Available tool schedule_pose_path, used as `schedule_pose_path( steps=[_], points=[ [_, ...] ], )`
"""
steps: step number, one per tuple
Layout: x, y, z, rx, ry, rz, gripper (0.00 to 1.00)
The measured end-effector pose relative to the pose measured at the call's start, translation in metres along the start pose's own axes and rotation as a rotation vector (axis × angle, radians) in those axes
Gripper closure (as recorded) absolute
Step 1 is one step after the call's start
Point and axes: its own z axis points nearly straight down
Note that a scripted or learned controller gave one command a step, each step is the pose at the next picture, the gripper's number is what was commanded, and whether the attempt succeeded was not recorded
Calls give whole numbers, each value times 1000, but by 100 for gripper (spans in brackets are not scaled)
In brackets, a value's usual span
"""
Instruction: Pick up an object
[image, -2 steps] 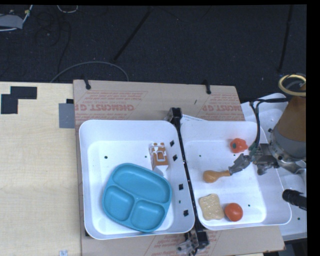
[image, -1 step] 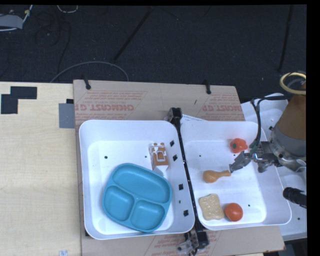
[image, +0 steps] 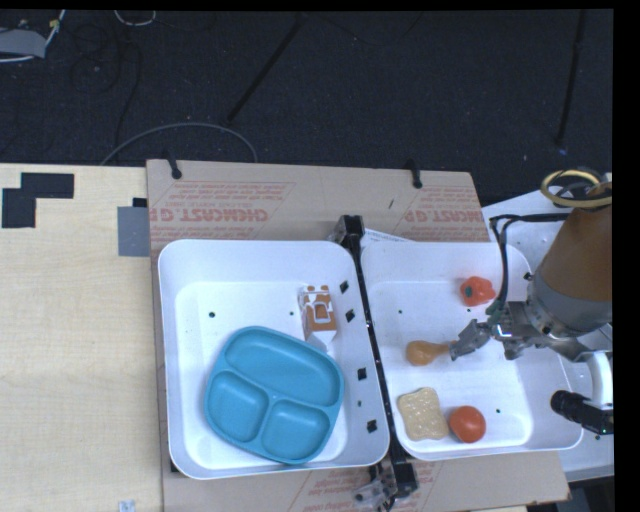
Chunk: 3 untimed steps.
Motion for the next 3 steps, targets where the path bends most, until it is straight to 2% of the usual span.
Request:
schedule_pose_path(
  steps=[1, 2, 3],
  points=[
    [7, -8, 60, 2, 1, -1, 0],
    [7, -8, 84, -3, 0, 1, 0],
    [6, -8, 72, -5, -1, 5, 100]
  ],
)
